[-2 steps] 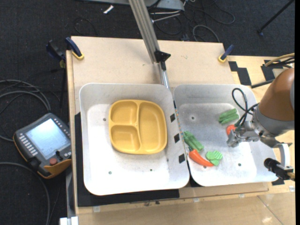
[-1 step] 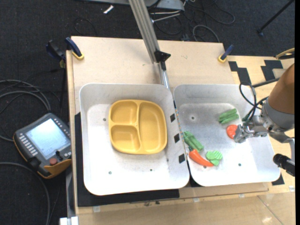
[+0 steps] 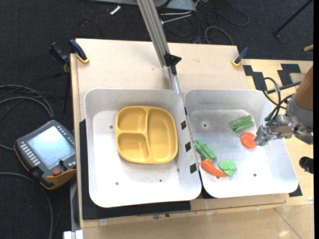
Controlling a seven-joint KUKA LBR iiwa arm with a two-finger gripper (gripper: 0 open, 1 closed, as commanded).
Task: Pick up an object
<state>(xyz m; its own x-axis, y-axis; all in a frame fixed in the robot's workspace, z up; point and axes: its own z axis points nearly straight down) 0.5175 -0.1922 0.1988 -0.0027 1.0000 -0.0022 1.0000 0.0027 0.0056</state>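
Here, round red-orange tomato [image 3: 248,140] in right bin [image 3: 284,180], gripper [image 3: 260,137] touching it, jaws' state unclear

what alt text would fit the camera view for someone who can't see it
The gripper sits beside a red-orange piece in the right bin, which also holds green toy vegetables and a carrot. The left bin holds a yellow divided tray.

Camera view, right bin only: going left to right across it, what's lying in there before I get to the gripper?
Green piece near the divider → orange carrot-like piece → small green piece beside it → green piece further back → red-orange round piece → gripper, right beside that red-orange piece.
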